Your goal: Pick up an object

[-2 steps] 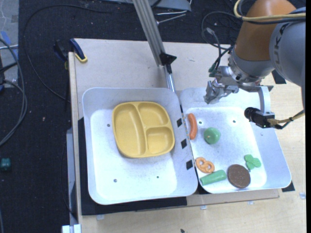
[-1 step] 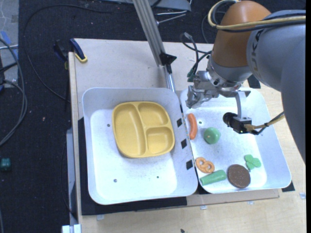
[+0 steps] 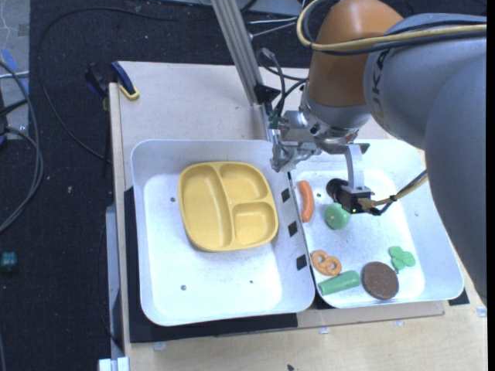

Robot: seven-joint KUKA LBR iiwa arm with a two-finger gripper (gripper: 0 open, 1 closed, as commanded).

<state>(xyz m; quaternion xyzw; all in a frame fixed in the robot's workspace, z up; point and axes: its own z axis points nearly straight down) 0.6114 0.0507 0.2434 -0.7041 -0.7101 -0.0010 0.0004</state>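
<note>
My gripper (image 3: pixel 283 161) hangs over the ridge between the two bins, near their far side, with the grey arm and its orange band above it. Just below and right of it lies an orange sausage (image 3: pixel 307 200) in the right bin (image 3: pixel 433 230). A green ball-shaped piece (image 3: pixel 336 218) sits to the sausage's right. Nearer the front are a pretzel (image 3: pixel 326 264), a green pod (image 3: pixel 339 283), a brown round cookie (image 3: pixel 380 280) and a small green leafy piece (image 3: pixel 401 258). I see nothing held in the gripper.
A yellow divided plate (image 3: pixel 228 205) fills the middle of the left bin (image 3: pixel 155 284). A slanted metal rail (image 3: pixel 236 41) rises behind the bins. A blue and yellow clamp (image 3: pixel 124 82) lies at the bench's far left corner.
</note>
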